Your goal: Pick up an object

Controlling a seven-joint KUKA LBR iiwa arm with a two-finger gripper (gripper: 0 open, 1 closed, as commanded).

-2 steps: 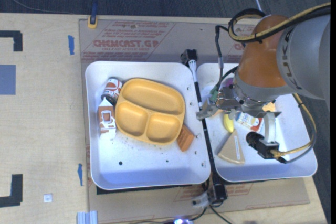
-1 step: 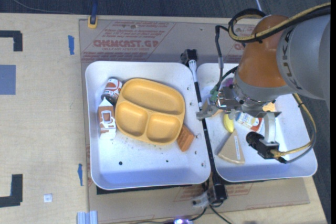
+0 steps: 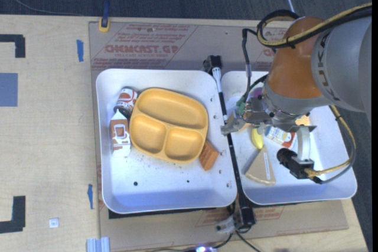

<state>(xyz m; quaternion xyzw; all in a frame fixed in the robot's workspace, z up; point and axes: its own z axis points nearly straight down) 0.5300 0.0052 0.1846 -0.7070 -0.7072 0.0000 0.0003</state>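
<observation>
Yellow object [image 3: 257,138], right bin [image 3: 333,181]: lying beside a tan wedge [image 3: 261,169]; gripper [image 3: 256,122] hovering above, presumably for picking; clenched or released, we are unable to tell.

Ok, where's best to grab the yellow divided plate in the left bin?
The yellow divided plate looks too wide to span, so take its raised rim at the upper right edge, straight down from above, straddling it. A can and box crowd its left side, and an orange block sits at its lower right corner.
</observation>
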